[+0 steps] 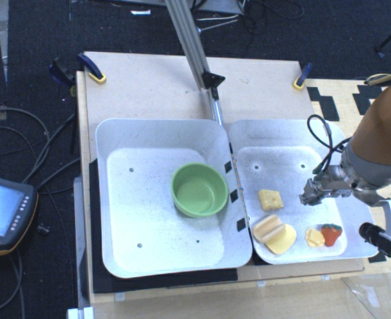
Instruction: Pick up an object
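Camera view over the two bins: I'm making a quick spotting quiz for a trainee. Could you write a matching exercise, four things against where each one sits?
Things:
1. green bowl
2. pincer
3. strawberry
4. yellow cube

Places:
A. right bin, near its front right corner
B. left bin, by the divider
C. right bin, just right of the divider
D. above the middle of the right bin

Pairs: 1-B, 2-D, 3-A, 4-C

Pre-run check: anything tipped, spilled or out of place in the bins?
Nothing stands out. The round green plastic bowl sits upright in the left white bin; the small yellow and red toy foods lie inside the right white bin.
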Available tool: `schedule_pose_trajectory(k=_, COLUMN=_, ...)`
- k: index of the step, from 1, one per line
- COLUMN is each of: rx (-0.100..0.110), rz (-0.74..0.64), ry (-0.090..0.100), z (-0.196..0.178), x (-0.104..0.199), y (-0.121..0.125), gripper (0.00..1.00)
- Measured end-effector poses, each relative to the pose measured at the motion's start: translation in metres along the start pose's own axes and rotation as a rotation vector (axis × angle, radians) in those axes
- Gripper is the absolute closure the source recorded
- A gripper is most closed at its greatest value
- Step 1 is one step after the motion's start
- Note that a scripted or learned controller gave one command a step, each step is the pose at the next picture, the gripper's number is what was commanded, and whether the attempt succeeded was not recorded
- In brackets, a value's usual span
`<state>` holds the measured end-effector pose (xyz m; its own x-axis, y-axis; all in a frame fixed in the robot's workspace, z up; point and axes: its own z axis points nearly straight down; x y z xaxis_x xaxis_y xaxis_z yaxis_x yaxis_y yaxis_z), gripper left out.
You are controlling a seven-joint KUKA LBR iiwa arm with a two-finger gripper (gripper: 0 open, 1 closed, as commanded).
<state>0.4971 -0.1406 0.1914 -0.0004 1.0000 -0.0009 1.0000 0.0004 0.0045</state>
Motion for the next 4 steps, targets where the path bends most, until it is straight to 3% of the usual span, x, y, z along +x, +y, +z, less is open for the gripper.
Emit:
schedule_pose_trajectory(k=1, rx=0.000, rz=0.000, ry=0.000, z=-0.061, x=0.003, y=-0.001, gripper=1.00)
schedule_pose_trajectory(k=2, rx=0.002, rz=0.000, ry=0.000, z=-0.091, x=0.003, y=-0.001, gripper=1.00)
schedule_pose_trajectory(k=4, rx=0.006, rz=-0.004, ry=0.002, z=-0.065, x=0.095, y=0.019, gripper=1.00)
